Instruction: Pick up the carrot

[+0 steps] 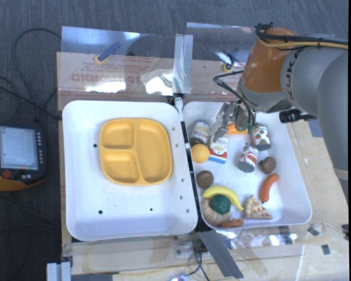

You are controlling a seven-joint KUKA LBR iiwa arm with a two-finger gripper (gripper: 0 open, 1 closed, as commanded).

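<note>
Reaching in from the right, the big grey robot arm with an orange band [268, 63] hangs over the back of the right white bin [298, 183]. Its metal hand [234, 120] points down into that bin. I cannot tell if the hand is wide or narrow, because the parts blur together there. A small orange bit [238, 129] peeks out right beside the hand, near the back of the right bin. It may be the carrot, but it is too hidden to be sure. I cannot see it held by the hand.

Lots of play food lies in the right bin. A small round tin can [199, 133] and a red and white carton [219, 147] sit just beside the hand. A yellow round lemon [200, 153] touches the wall between the bins. A red and white can [260, 137] and a tipped grey can [248, 157] lie to the right. Near the front are a brown ball [205, 178], a yellow banana [222, 193], a green broccoli piece [220, 204], a pizza slice [256, 208] and a red sausage [268, 187].

The left white bin [82, 209] holds a yellow plastic plate with three parts [136, 151]. Both bins sit on the table [105, 69]. A black screen box with a cord [16, 155] lies on the floor, well apart on the left.
</note>
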